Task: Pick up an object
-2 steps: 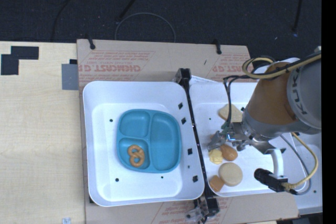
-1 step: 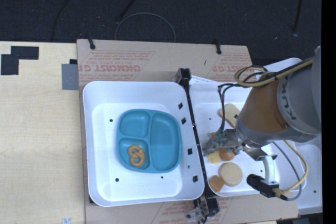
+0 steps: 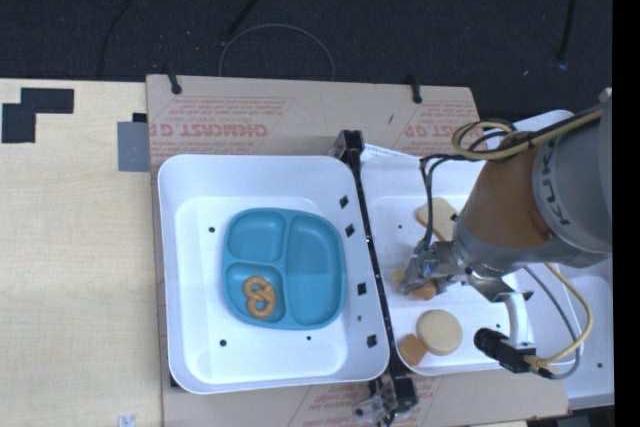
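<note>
Looked like robotics lab: grey-orange arm [image 3: 530,205] over white bins [image 3: 190,215] on taped cardboard [image 3: 250,120], cables [image 3: 270,45] on dark floor.

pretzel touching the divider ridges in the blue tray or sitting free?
Cannot tell. In the camera view the pretzel lies in the blue tray's lower left compartment, close to the ridge beside it, but the view is too coarse to show contact or a gap.

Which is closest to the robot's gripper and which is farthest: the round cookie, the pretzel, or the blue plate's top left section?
Measured from the gripper in the camera view:
1. Round cookie, right bin, just below the gripper.
2. Pretzel, left bin, plate's lower left section.
3. Blue plate top left section, slightly farther.
</note>
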You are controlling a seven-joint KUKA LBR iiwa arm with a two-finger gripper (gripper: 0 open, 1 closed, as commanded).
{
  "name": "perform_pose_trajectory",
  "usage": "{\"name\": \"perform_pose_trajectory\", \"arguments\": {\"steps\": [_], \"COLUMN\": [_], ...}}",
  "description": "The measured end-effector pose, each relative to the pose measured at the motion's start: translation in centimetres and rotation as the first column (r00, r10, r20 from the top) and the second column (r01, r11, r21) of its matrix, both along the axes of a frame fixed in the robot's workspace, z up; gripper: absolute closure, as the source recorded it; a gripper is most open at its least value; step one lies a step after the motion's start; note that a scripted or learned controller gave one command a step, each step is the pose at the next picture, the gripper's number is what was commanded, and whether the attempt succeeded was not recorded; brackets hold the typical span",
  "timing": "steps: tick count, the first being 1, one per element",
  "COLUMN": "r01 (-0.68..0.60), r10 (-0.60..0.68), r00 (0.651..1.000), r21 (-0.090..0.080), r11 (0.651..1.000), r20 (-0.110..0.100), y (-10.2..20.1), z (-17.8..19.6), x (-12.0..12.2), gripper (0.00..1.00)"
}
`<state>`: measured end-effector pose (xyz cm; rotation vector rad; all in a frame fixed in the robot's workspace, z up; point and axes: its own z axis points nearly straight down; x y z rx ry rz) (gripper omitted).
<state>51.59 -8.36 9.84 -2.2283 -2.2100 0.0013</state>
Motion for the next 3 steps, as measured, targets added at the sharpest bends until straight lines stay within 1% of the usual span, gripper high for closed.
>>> {"name": "perform_pose_trajectory", "arguments": {"steps": [1, 2, 3], "r01": [-0.009, -0.008, -0.008], "r10": [0.009, 0.008, 0.008], "r00": [1.000, 1.000, 1.000], "r21": [-0.002, -0.001, -0.001], "r11": [1.000, 1.000, 1.000], "r20": [0.004, 0.004, 0.001], "y": [-0.4, -0.4, -0.5], "z": [4.6, 10.1, 11.6], "x": [0.8, -0.1, -0.1], "gripper": [1.00, 1.00, 1.00]}}
